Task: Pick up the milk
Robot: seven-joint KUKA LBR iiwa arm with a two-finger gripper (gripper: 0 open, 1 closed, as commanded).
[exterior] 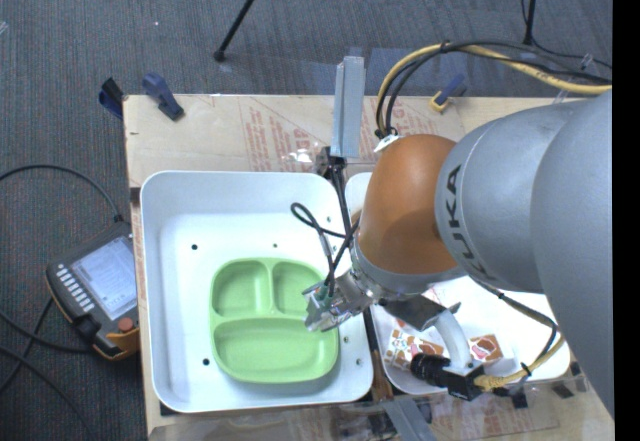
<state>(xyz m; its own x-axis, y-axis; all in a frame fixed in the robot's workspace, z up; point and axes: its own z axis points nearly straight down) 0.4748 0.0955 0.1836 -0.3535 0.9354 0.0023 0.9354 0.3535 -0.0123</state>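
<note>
Green tray (pixel 270 334) lay under the pincer (pixel 325 309), grip unclear, so it might miss the milk (pixel 415 344) in the bench's right-hand bin (pixel 555 354).

Bench (pixel 230 134): brown board top, printed red markings. 2 white bins directly on it, side by side: left bin (pixel 170 229), right bin (pixel 555 354). Blue clamp (pixel 162 96) at back left edge.

The milk (pixel 412 346), a white carton with red-brown print, lies flat in the right bin, partly hidden by the arm.
</note>
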